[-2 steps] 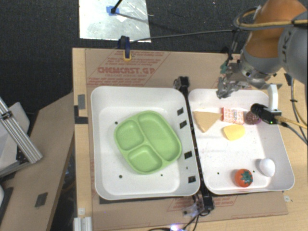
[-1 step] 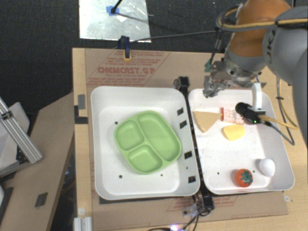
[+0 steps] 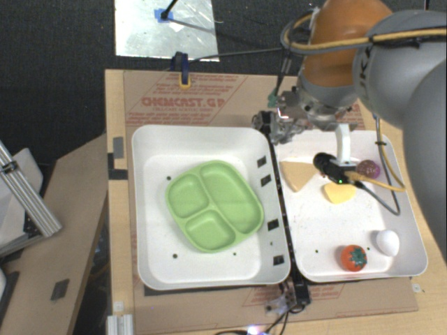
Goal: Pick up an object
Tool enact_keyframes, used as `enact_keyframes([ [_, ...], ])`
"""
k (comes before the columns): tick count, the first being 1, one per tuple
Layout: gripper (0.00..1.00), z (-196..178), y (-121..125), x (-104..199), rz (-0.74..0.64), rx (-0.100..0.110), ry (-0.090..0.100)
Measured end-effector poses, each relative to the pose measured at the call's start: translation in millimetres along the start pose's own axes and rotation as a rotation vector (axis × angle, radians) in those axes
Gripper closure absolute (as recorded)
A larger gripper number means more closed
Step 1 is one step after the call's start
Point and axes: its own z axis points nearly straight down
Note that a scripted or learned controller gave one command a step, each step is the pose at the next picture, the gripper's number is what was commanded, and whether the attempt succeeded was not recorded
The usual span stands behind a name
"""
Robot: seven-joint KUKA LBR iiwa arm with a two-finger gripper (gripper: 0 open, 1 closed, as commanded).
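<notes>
Hand hung above the right bin's far corner (clenched or released, I couldn't tell); approach step, I judged, next needing a descent onto the tan wedge

Light is bright and even from above; you'll see the white bins close to clipping, with only soft, short shadows inside. Glare patches on the silvery sheet at top. The arm at right is near the lens and soft. Slight grain throughout.
</notes>
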Motion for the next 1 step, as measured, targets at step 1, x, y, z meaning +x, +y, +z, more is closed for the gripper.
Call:
enact_keyframes([
  [1, 1.00, 11.6, -6.8, 59.4, -0.001, 0.001, 0.000],
])
